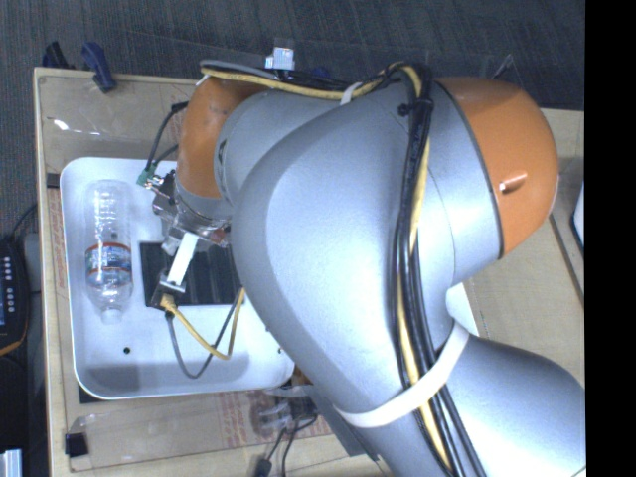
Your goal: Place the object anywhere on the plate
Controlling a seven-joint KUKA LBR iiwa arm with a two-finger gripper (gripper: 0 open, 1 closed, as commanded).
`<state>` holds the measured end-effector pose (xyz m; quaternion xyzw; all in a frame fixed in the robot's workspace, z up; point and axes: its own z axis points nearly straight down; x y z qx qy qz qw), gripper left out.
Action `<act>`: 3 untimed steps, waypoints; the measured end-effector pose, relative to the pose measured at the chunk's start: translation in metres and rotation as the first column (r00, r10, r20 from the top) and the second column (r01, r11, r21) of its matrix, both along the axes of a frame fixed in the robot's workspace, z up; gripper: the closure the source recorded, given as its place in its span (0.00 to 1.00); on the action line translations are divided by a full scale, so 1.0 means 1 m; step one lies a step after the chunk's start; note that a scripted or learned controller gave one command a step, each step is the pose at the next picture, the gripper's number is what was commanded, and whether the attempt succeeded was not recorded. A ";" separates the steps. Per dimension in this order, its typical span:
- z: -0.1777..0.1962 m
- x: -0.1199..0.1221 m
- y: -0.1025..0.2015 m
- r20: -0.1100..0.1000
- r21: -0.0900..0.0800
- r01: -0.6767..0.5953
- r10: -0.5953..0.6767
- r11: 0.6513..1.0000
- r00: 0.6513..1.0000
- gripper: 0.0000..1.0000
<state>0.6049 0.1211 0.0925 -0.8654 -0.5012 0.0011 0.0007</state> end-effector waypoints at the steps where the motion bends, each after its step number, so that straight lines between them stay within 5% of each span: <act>1: 0.001 0.001 0.000 0.002 0.001 -0.001 0.001 1.000 1.000 0.00; 2: -0.001 0.050 0.014 -0.003 0.001 -0.042 0.042 0.999 0.999 0.00; 3: -0.001 0.050 0.014 -0.003 0.001 -0.041 0.041 0.999 0.999 0.00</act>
